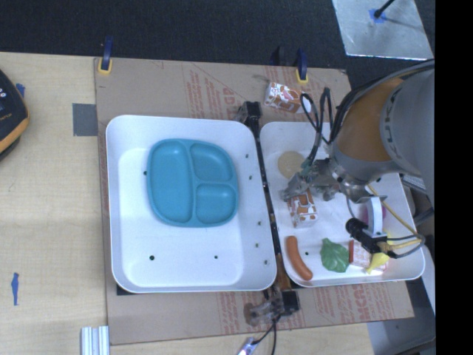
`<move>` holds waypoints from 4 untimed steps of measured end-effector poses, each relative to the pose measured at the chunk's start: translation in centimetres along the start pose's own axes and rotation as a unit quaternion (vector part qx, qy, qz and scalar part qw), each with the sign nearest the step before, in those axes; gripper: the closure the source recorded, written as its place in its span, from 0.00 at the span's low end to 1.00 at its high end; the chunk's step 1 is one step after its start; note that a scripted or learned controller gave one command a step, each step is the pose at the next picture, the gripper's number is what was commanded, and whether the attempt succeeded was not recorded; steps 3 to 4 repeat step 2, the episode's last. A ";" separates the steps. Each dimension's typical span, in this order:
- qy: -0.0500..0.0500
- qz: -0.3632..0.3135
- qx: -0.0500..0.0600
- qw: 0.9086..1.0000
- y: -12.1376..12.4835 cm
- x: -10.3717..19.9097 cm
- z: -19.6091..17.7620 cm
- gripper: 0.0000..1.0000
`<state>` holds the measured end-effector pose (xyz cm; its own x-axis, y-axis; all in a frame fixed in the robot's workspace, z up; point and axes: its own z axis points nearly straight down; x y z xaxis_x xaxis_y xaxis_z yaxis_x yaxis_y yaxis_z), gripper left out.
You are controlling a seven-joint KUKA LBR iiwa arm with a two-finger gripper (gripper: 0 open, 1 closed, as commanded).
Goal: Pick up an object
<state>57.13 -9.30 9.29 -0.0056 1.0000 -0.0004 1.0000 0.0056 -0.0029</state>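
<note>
My gripper point(304, 187) reaches into the right bin point(275, 137) from the right, low over its middle. Just below its fingertips lies a small red-and-white packet point(305, 211); whether the fingers touch it is unclear. A tan round piece point(289, 163) sits above the gripper toward the bin's back. A red-orange sausage point(298, 257) lies at the bin's front left. Beside it rests a green leafy toy point(335, 256), with a red, white and yellow item point(366, 256) to its right.
The left bin point(126, 257) holds a blue divided plate point(193, 181). A wrapped snack packet point(284, 97) lies on the cardboard behind the right bin. Cables and the grey arm with its orange band point(369, 128) cover the right bin's back right.
</note>
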 end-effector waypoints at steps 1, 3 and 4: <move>0.001 -0.001 0.000 1.000 0.1 0.0 -1.1 1.00; 0.001 0.000 0.000 1.000 1.1 8.3 -9.9 1.00; 0.001 0.000 0.000 1.000 1.1 8.3 -9.9 1.00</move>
